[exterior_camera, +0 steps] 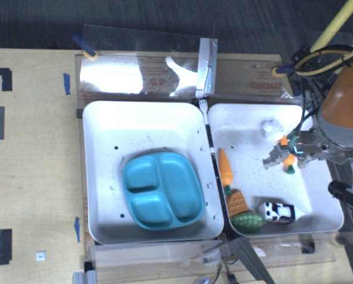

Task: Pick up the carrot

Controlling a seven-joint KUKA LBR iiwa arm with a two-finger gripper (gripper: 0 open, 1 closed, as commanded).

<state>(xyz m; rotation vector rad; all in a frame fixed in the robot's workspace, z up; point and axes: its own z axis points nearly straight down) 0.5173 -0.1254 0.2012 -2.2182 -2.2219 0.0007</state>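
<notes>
The carrot point(225, 167) is a long orange piece with a green end. It lies along the left wall of the right bin point(247, 120), pointing up and down the view. My gripper point(277, 157) hovers over the middle-right of that bin, well to the right of the carrot and apart from it. A small orange and green bit point(290, 160) shows right at the gripper; I cannot tell whether it is a separate object or part of the tool.
Below the carrot lie a ridged orange piece point(237, 203), a green vegetable point(247, 221) and a black-and-white toy point(277, 212). A small white lump point(271, 126) sits near the bin's back. The left bin point(105, 123) holds a blue divided plate point(163, 189).
</notes>
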